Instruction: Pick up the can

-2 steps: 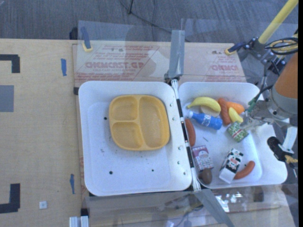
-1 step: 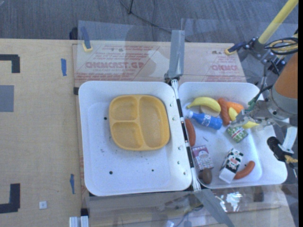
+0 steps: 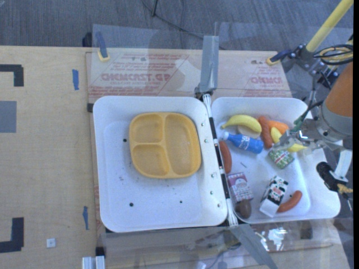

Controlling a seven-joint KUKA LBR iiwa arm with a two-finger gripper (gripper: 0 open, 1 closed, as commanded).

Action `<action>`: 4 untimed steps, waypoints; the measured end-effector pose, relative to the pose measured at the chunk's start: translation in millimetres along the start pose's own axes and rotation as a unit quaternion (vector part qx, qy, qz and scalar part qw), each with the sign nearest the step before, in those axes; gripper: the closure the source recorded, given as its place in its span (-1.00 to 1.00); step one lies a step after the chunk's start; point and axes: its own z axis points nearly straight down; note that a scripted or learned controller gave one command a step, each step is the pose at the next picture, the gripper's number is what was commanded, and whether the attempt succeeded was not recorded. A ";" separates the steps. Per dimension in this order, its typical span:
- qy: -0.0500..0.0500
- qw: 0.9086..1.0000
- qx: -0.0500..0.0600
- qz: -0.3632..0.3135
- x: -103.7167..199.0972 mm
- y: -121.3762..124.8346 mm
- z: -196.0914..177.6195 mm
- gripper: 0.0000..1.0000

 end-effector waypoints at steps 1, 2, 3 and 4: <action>-0.001 0.999 -0.003 -0.035 29.2 31.4 18.0 -1.00; 0.000 1.000 -0.001 -0.006 12.0 -0.7 56.7 -1.00; 0.000 0.998 0.001 0.062 28.8 10.5 -10.7 -1.00; 0.000 0.996 -0.002 0.088 22.6 -26.6 56.4 -1.00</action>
